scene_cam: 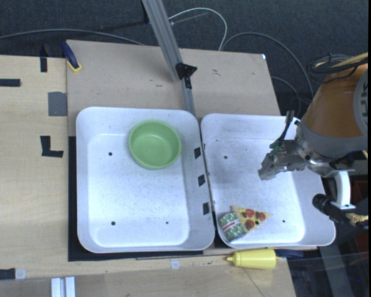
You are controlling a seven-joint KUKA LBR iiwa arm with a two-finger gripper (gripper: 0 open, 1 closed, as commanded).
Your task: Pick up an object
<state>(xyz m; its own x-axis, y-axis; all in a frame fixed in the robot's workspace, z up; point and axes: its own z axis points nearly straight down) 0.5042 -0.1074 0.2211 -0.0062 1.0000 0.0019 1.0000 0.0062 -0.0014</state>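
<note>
A green bowl sits in the upper part of the left bin. In the right bin, near its front left corner, lie a pizza slice toy and a small green and red packet, touching each other. My gripper hangs over the right side of the right bin, above and to the right of the pizza slice, with nothing visibly held.
A yellow bottle lies on the bench just outside the right bin's front edge. A grey pole slants down from the top to the gap between the bins. Cables run across the dark floor behind the bench.
</note>
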